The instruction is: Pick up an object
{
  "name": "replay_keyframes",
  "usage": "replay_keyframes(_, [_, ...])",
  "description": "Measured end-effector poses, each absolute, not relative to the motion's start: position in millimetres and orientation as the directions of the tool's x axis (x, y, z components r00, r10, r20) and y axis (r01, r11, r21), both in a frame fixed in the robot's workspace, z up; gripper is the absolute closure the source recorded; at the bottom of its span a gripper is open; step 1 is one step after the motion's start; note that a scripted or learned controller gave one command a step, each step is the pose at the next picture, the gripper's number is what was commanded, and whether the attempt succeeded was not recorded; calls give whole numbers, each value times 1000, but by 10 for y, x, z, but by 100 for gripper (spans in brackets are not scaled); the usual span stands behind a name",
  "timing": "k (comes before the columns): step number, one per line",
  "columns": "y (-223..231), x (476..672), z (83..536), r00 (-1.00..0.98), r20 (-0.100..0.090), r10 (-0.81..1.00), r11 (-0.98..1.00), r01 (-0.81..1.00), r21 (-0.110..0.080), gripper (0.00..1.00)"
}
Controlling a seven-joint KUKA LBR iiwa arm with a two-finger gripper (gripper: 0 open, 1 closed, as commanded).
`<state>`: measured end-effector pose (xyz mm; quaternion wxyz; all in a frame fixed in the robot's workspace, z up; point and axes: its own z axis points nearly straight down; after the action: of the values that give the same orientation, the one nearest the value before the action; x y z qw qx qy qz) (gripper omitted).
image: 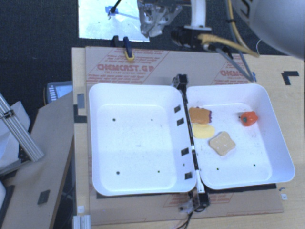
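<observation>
Gripper is being held at the frame's top centre, above the bins; whether it is open cannot be told. Orange slice, yellow piece, tan toast and red-orange item are being kept in the right bin.

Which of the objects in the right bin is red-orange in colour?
The small red-orange piece alone near the right wall; the other three, clustered by the divider, are orange-brown, yellow and tan.

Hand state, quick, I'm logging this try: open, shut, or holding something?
Hand: raised above the bench beyond the bins, nothing seen in it; open or shut cannot be told.
</observation>
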<state>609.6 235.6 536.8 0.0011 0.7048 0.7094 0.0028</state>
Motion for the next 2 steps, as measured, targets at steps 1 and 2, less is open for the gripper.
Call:
replay_keyframes(1, [2343, 6089, 5353, -5, 1, 1000, 5, 1000, 2, 0])
replay_keyframes(2, [2346, 6091, 5466, -7, 2, 1000, 7, 1000, 4, 100])
